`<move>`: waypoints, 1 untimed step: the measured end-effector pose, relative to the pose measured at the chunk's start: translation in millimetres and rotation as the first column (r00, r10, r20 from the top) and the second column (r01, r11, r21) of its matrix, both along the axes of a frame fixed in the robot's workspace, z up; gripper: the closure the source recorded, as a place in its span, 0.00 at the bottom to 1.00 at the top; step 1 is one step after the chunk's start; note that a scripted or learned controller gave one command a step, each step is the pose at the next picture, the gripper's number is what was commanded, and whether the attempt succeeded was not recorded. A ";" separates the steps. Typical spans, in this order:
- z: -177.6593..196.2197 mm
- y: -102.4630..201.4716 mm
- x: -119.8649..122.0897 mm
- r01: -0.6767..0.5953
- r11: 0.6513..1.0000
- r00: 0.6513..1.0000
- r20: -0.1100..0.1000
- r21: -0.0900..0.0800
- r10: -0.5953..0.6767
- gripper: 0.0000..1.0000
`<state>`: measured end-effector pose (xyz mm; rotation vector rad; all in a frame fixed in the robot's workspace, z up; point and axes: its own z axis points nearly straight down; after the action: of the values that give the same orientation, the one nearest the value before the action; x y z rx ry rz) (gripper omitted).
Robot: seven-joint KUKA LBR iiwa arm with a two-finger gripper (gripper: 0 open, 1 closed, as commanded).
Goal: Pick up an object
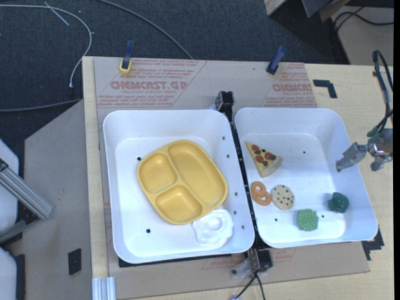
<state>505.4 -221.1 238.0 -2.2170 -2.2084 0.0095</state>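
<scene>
Approaching from the right, the claw (362, 156) hangs over the right bin's (325, 119) right rim, fingers parted, nothing between them; the reach-in step is judged under way. Candidates lie near: dark green knobbly lump (339, 202), light green bumpy lump (307, 220), speckled cookie (283, 197), pretzel (260, 194), pizza slice (262, 158). Next move calls for descent over one. The left bin (119, 186) holds a smooth yellow divided tray (181, 180) and glossy fried egg (213, 226).

The bench (62, 167) is light wood. Two white bins lie on it, the left bin (119, 167) touching the right bin (350, 167).
</scene>
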 end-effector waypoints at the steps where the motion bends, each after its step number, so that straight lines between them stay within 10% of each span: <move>1: 6.4 0.7 2.8 -0.004 1.000 1.000 0.012 -0.004 0.004 0.00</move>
<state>508.2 -220.4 244.4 -2.2204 -2.2211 -0.0001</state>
